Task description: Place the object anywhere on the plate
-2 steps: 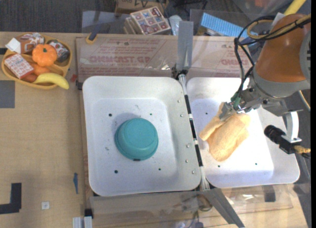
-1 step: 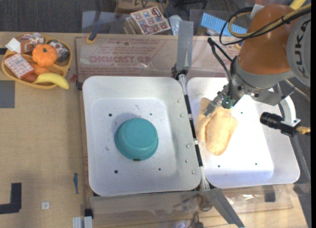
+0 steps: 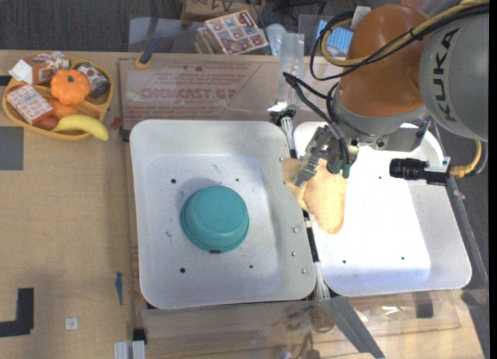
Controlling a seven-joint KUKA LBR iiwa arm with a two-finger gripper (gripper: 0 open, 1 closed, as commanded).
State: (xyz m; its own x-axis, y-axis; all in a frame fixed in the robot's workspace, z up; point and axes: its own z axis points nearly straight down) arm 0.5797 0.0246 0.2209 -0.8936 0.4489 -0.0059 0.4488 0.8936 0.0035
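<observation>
The object, a flat tan piece (image 3: 326,198) that looks like a flatbread or a soft slice of something, lies at the left edge of the right bin (image 3: 404,264), its upper part lapping onto the rim where the two bins meet; I cannot name it more surely, for glare on the white floor washes out its outline. My claw (image 3: 324,159) hangs right at its upper end, and my fingers are a dark tangle of metal and cable from this angle, so I cannot tell how far apart they stand or whether they have hold of the piece; the top of the tan thing runs under them and is hidden there. My own wrist, with its orange band (image 3: 388,58), covers the far left corner of the right bin, and my grey arm (image 3: 462,54) is cut off by the frame at upper right. The plate (image 3: 215,217), teal and round, sits in the middle of the left bin (image 3: 155,155), well apart from the tan piece; it looks domed, as if face down, though I cannot be certain. Beyond the bins, at the far left of the bench, a yellow dish (image 3: 54,101) carries a banana, a small orange pumpkin and some packets too small to read.
</observation>
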